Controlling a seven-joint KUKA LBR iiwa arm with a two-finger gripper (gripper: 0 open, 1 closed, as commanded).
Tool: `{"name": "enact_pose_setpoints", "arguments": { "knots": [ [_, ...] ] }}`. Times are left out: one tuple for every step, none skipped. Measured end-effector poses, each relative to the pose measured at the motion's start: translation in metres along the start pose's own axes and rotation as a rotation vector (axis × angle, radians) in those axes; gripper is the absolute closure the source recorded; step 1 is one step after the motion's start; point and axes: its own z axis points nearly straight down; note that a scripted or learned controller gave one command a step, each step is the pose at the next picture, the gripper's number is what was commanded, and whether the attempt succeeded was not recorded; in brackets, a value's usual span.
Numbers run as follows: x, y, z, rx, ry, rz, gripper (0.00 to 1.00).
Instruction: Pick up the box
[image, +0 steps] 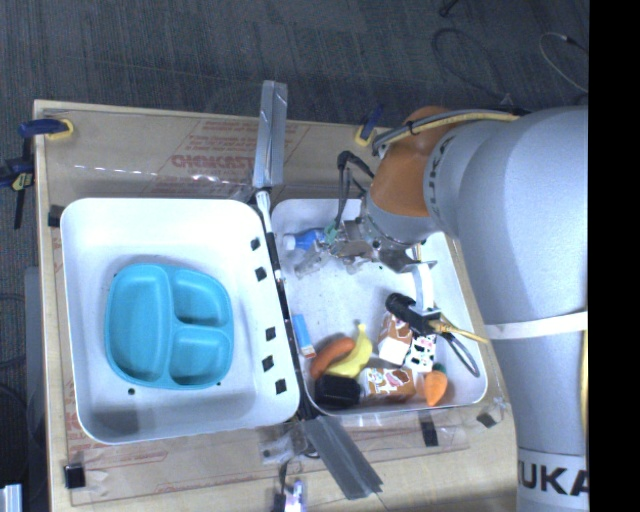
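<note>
Near the right bin's front, box (387, 382), hand (325, 248) well behind it.

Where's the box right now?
The box lies at the near end of the right bin, between the banana and the carrot.

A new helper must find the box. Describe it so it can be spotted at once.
Start at the right-hand shallow white bin and look at the heap along its near edge. The small printed cardboard box lies there between a yellow banana and an orange carrot. It alone is flat-sided, brown and white with pictures.
</note>
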Motion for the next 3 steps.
{"name": "enact_pose_setpoints", "arguments": {
  "knots": [
    [-0.017,0.030,0.016,0.030,0.009,0.050,0.00],
    [-0.016,0.033,0.005,0.022,0.005,0.042,1.00],
    [-0.015,0.033,0.005,0.023,0.006,0.042,0.00]
  ]
}}
